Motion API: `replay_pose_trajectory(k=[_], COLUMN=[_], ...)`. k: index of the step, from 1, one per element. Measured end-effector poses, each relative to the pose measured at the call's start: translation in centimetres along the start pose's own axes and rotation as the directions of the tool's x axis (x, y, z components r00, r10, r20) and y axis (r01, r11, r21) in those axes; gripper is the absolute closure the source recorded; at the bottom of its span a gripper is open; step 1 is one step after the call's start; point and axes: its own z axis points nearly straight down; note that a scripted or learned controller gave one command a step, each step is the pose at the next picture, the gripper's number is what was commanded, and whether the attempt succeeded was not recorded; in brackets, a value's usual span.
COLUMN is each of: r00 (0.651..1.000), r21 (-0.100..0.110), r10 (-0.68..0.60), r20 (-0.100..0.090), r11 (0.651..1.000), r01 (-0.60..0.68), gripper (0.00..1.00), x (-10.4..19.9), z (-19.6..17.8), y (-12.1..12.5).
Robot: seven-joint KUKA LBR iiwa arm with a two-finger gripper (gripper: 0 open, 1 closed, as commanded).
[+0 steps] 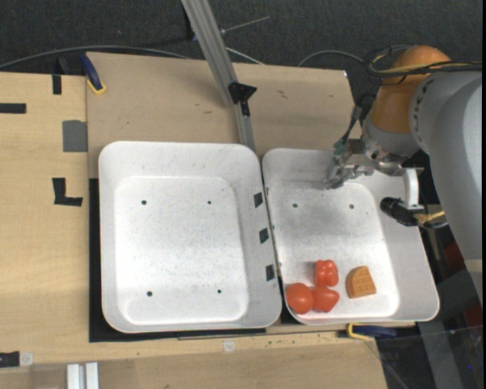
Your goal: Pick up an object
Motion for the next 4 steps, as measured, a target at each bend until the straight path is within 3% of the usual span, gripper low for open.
replay_pose_trajectory(k=[1,3,4], r00=[1.0,1.0,1.0], r21=[-0.006,-0.008,-0.001], r10=[0.003,0.002,0.003], r20=[-0.001,-0.001,-0.001], r11=[1.0,1.0,1.0], r01=[-0.003,-0.002,-0.003], gripper=[1.0,1.0,1.0], x=[-0.1,0.7,0.7], z=[-5.8,-18.4,-18.4], y=[1.0,0.6,0.7])
